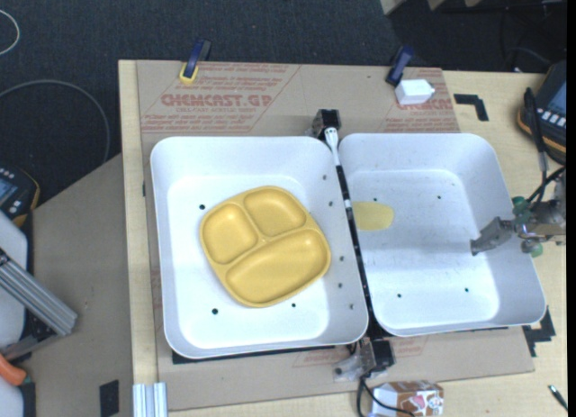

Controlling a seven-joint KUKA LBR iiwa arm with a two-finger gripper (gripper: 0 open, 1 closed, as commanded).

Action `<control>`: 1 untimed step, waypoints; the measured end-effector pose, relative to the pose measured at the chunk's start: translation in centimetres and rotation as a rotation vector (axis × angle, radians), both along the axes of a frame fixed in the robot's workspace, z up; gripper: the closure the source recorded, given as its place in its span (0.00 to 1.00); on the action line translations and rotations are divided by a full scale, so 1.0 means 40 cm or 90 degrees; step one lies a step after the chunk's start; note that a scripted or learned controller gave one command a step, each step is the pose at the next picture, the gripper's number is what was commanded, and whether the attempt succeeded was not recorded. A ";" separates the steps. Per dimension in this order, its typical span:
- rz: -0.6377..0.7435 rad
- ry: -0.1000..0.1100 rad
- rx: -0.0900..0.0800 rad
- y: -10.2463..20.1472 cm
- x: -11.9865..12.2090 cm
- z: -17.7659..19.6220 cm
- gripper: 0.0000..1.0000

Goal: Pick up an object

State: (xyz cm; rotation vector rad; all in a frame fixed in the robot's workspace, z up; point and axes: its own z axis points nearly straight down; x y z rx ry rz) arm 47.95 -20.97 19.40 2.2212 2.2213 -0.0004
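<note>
Camera view puts the near desk [504, 366] edge at the bottom, and nearest to us lies a small brown packet [416, 399] beside some cabling. Just beyond it we see the two white bins side by side. The left bin [175, 226] holds a yellow divided plate [264, 245] with three compartments, lying flat near the middle of the floor. The right bin [432, 253] holds a small flat yellow piece [373, 216], resting close to the wall shared with the left bin. At the right bin's right rim we find the gripper [490, 237], its tip just inside the wall and well apart from both yellow things. We cannot tell how its fingers stand; they are too small and dark to read, and nothing shows between them. We judge the step in hand to be the approach, with no object picked yet. The next move calls for travelling left across the bin to settle over a target, most likely the nearby yellow piece, then descending. Farther back, a white block [414, 92] sits on the cardboard sheet [270, 95].
</note>
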 end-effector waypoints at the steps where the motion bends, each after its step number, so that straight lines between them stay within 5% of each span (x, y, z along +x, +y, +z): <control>1: 0.001 -0.002 -0.001 -0.001 0.002 0.026 1.00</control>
